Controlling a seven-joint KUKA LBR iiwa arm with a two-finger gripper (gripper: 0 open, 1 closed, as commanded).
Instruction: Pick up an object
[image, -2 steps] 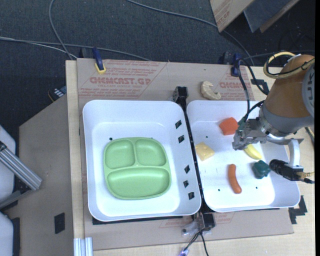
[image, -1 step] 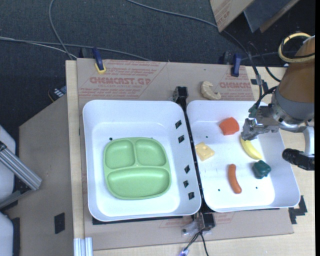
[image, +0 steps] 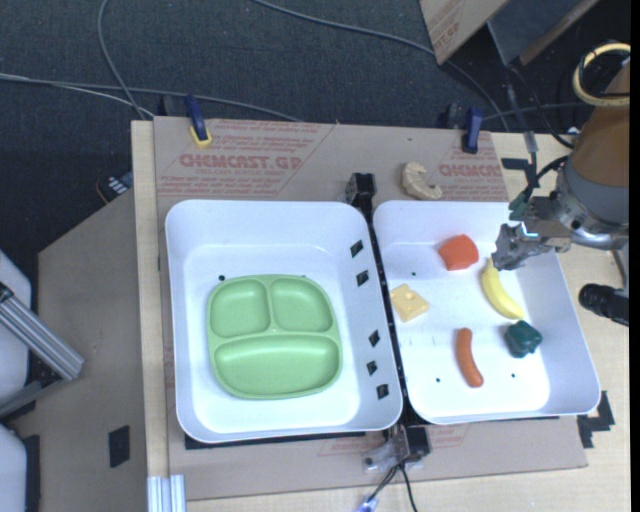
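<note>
Yellow banana (image: 499, 291) lies right under the gripper (image: 508, 252) in the right bin (image: 560, 400), not lifted yet, so the grab's all still to do. Can't tell the grip state, honestly.

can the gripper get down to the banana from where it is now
Probably yes: the gripper hangs just above the banana's upper end, nothing lies between them, and the orange-red block sits apart to the side.
</note>
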